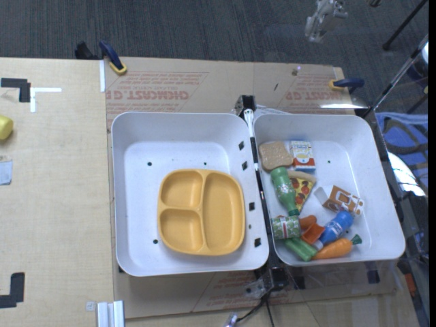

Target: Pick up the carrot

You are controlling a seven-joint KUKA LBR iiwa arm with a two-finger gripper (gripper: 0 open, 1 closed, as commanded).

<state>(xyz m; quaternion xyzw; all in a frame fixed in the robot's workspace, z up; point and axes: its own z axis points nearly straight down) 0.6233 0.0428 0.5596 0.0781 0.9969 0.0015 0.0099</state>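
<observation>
Two shallow white bins sit side by side on the pale wooden surface (54,216), the one on the view's right holding the goods and the left one set up to receive. Nearest the camera, the small orange toy carrot with a green tip (336,248) lies on its side along the near wall of the right-hand white bin (379,176), touching the blue plastic bottle (336,226) and just beside a dark green cylinder (298,248). That crowded corner probably leaves little room for a clean descent. Behind it the clutter runs toward the middle: a green labelled can (285,227), a green toy bottle (284,189), a pizza-slice wedge (304,187), a small brown and white carton (342,200), then a slice of brown toy bread (275,154) and a red and blue carton (302,153) at the far side. In the left-hand white bin (129,182) a yellow three-compartment plastic tray (201,212) lies flat, each section bare. Beyond the bins, blue clamps (112,56) pin a sheet of brown cardboard (170,90) to the surface, apparently to keep the layout fixed. Farthest off, the robot's hand (320,22) hangs high over the dark floor, well apart from the carrot; whether it is open or closed cannot be told. The pick looks not yet begun.
</observation>
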